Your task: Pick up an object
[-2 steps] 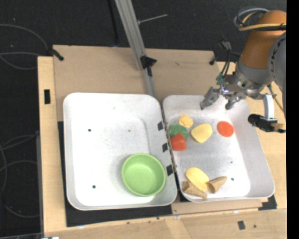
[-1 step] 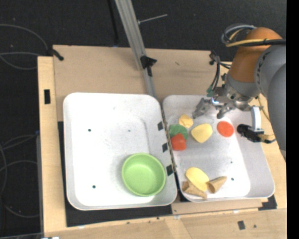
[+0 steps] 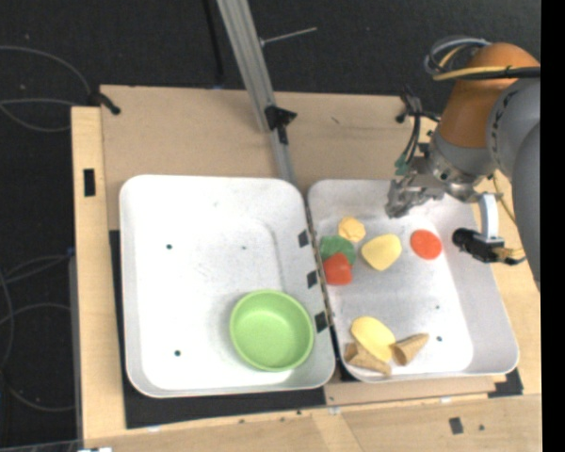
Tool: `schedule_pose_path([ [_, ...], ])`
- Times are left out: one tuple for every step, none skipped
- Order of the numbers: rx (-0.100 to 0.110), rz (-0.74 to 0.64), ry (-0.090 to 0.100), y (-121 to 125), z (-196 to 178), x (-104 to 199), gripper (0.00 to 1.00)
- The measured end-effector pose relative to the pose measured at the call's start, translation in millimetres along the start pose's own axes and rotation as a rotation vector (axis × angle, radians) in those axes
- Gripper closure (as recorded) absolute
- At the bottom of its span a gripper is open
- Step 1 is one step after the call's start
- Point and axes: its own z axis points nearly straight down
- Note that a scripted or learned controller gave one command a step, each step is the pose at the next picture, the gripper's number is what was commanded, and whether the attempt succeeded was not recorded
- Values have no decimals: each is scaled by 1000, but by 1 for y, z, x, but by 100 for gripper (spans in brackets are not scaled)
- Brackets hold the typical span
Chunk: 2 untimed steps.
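The right bin [image 3: 452, 347] holds several small items. A small yellow piece [image 3: 351, 230], a larger yellow lump [image 3: 381, 251] and an orange-red round item [image 3: 426, 244] lie in its upper half. A green piece [image 3: 336, 247] touches a red ball [image 3: 338, 269] by the left wall. Near the front lie a yellow oval [image 3: 371, 335], a tan cone [image 3: 410, 347] and a tan piece [image 3: 365, 359]. My gripper [image 3: 398, 205] hangs over the bin's far edge, up and right of the small yellow piece, with nothing seen in it.
A light green bowl [image 3: 271, 329] sits at the front right of the left bin [image 3: 179, 243]. A slanted metal pole [image 3: 250, 55] rises from behind the gap between the bins. The grey arm [image 3: 471, 130] comes in from the right.
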Motion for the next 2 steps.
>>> schedule_pose_path([
  [-4,-3,4,6,-65,0,100],
  [0,-4,6,7,-83,-1,100],
])
